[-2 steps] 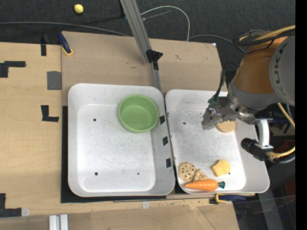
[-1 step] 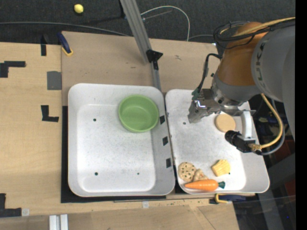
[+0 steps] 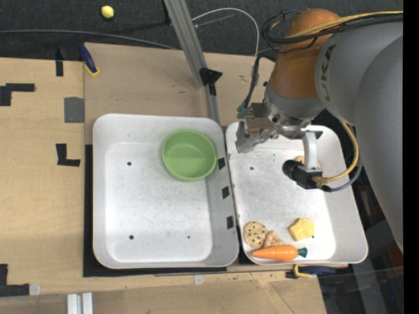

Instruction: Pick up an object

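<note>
- So the arm (image 3: 340, 64) is reaching in from the right of the frame and hanging over the upper part of the right bin (image 3: 350, 237), with the gripper (image 3: 252, 135) sitting near that bin's upper-left corner, just right of the divider between the two bins.
- Honestly I can't tell how the gripper is set; the wrist hardware is blocking it from this angle. Nothing is visibly held in it either.
- My read: this is the approach/positioning step, before any actual grab. The patch of bin floor right below the gripper is looking bare, so I'm guessing it isn't lined up on anything yet.
- The pickable stuff is all bunched up at the lower part of the right bin: a carrot (image 3: 278, 253) lying flat along the bottom wall, a round cookie (image 3: 254, 231) just above its left end, and a yellow cheese-looking wedge (image 3: 301, 228) a bit to the right of the cookie. There's something small and pale next to the cookie that I can't make out.
- The left bin (image 3: 111, 195) is holding a green bowl (image 3: 189, 154) in its upper right area, close to the divider, so that's the nearest candidate to the gripper.
- Next move, as I'm seeing it: either shifting left over the divider for the bowl rim, or travelling down-frame to the food pile, then dropping straight down.
- The pile is crowded and tight to the wall, so picking one piece cleanly is looking tricky. The wedge is standing a bit apart, so it's probably the easier one.
</note>
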`<state>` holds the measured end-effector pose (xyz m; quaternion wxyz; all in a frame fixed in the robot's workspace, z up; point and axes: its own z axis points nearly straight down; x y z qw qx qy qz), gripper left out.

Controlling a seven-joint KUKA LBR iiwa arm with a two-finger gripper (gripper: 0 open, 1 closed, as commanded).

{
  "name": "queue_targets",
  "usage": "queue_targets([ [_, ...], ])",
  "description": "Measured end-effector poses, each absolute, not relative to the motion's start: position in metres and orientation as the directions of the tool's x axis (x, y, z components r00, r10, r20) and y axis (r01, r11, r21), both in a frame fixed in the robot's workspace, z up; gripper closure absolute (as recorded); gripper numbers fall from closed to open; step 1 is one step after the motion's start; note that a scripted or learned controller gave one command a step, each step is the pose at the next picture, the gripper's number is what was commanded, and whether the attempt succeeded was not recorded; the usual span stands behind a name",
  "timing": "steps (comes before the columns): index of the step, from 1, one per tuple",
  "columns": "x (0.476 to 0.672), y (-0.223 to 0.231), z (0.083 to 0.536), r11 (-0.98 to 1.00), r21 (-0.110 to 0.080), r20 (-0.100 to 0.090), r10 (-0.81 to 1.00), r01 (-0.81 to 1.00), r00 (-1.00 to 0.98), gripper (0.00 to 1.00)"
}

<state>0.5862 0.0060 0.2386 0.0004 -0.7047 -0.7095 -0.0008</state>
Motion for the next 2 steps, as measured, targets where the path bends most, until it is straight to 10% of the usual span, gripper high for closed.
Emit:
queue_targets([
  [2,0.640,0.096,0.236,0.006,0.001,0.002,1.000,1.000,-0.006,1.00],
])
